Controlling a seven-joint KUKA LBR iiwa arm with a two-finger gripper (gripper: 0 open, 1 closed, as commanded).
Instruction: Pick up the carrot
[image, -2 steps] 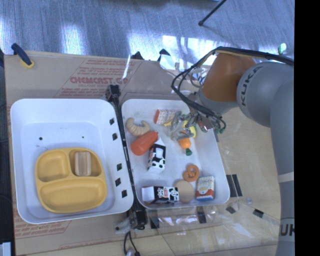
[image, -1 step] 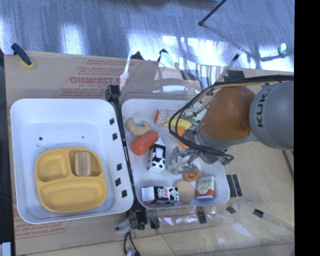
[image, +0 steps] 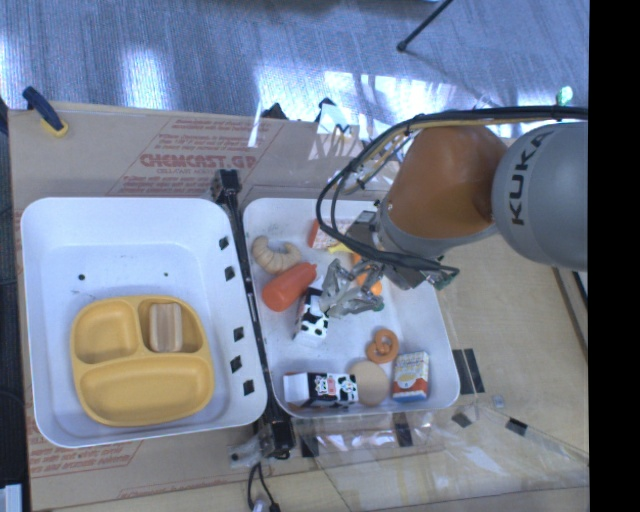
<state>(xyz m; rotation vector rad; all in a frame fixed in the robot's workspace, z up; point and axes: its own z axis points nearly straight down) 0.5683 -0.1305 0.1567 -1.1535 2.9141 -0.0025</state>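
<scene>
An orange-red, stubby carrot (image: 288, 285) lies in the right bin (image: 436, 330), in its upper-left part. My gripper (image: 345, 287) is down inside this bin, just right of the carrot and a short gap from it. Under the orange wrist band, a small orange piece (image: 373, 287) shows at the gripper's right side; I cannot tell what it is. The arm hides the bin's upper-right area.
Around the gripper lie a beige curled pastry (image: 270, 252), a cow-patterned carton (image: 315, 320), a second one (image: 322, 388), a pretzel (image: 381, 346), a beige bun (image: 370, 382) and a small juice box (image: 411, 374). The left bin (image: 60, 230) holds a yellow divided tray (image: 140, 385).
</scene>
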